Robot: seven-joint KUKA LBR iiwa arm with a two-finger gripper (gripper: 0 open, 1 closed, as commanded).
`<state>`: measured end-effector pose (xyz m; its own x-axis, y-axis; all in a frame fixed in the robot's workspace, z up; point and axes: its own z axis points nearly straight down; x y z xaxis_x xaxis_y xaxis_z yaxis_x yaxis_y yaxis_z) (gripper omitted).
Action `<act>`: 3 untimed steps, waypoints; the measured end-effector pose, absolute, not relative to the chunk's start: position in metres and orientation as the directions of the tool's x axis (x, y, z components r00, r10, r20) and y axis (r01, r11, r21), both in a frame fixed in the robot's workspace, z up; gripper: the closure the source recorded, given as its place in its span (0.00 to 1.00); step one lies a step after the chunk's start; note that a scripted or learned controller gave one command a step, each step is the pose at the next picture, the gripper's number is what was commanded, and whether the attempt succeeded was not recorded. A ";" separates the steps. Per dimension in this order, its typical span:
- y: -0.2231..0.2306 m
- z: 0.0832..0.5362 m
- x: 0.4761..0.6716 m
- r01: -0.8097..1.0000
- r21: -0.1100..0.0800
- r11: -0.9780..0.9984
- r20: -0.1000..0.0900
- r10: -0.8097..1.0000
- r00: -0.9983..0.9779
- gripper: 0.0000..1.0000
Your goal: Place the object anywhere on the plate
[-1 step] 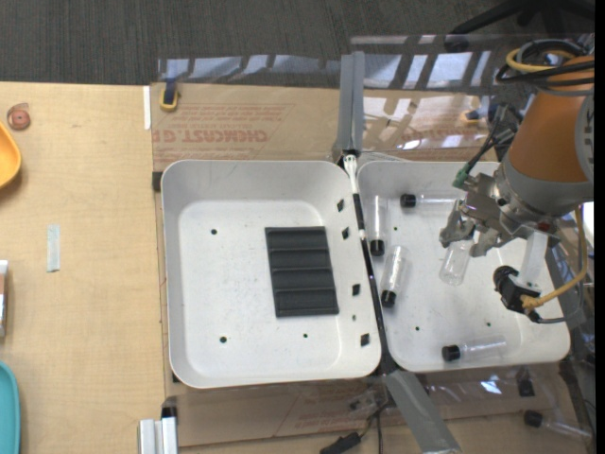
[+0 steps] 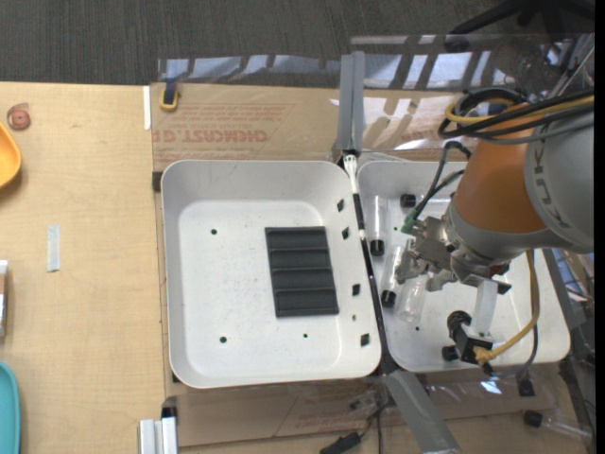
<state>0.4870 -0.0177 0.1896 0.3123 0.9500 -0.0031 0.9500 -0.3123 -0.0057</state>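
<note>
Two white bins [image 2: 189, 253] sit side by side. Gripper [image 2: 416, 282] hangs over the right bin [image 2: 558, 334]; finger state unclear. Ribbed black rectangular plate [image 2: 301, 270] lies at the left bin's centre.

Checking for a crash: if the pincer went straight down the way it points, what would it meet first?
Probably the right bin's white floor, just beneath the pincer. A clear object lies close by, though depth is hard to judge from above.

Dark grey carpet floor [image 2: 236, 12] at top; light wood tabletop [image 2: 80, 206] on left; brown cardboard sheet [image 2: 246, 126] w/ red print.
</note>
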 end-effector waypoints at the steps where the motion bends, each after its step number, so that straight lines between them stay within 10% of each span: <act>1: 0.053 0.234 0.549 1.000 -0.003 -0.025 -0.003 1.000 0.025 1.00; 2: 0.103 0.143 0.494 0.917 -0.005 0.399 0.000 0.917 -0.399 1.00; 3: 0.096 0.302 0.559 0.916 -0.002 0.402 -0.002 0.916 -0.402 1.00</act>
